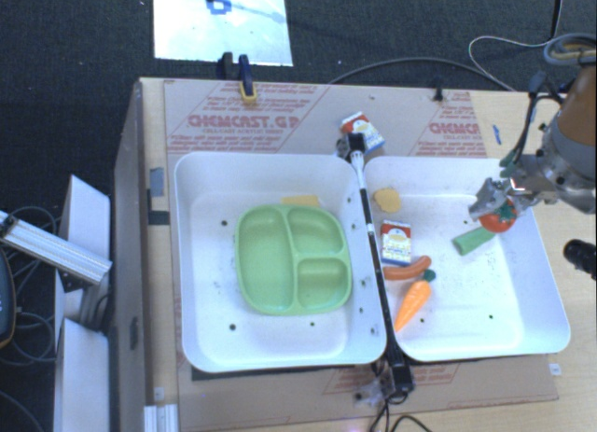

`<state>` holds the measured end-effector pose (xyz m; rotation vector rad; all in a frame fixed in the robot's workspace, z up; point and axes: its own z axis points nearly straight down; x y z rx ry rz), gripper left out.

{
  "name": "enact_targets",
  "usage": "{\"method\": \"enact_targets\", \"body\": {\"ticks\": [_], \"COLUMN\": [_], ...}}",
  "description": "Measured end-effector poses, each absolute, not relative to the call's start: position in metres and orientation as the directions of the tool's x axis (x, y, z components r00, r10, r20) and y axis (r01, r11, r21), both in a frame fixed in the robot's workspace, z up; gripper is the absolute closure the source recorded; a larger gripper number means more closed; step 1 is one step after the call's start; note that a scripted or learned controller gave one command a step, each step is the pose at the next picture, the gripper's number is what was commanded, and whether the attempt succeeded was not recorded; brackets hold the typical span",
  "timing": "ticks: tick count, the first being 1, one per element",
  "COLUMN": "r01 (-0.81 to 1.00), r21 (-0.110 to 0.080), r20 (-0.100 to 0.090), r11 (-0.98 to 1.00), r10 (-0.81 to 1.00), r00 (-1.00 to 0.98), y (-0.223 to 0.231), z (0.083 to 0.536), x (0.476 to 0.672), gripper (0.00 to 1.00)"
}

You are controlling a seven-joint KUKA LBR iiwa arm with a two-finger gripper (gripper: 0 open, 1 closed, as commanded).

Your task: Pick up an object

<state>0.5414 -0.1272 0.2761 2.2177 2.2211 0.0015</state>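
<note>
Landmark: hot dog [407, 270] in right bin [522, 323].

Just in front of it: carrot [412, 301], lying loose.
Touching it behind: small carton [395, 242], flat against the divider.
Further back: yellow piece [387, 200].
Well right of it: green block [472, 239] and red piece [498, 220], directly under claw [494, 202].
Probably lined up for a grab there. Claw open or clenched: cannot tell.

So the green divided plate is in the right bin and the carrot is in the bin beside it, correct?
Not quite. In the camera view the green divided plate lies in the left bin, not the right one. The carrot is in the bin beside it, the right bin, near the sausage.
</note>
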Motion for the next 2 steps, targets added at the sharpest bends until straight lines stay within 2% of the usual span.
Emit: {"method": "enact_targets", "body": {"ticks": [1,2], "r01": [1.000,1.000], "r21": [0.001,0.002], "r20": [0.000,-0.001], "r11": [0.004,0.002], "r10": [1.000,1.000], "r00": [-0.004,-0.002], "y": [-0.080,-0.099], "z": [0.211,0.248], "x": [0.629,0.598], "gripper": [1.00,1.00]}}
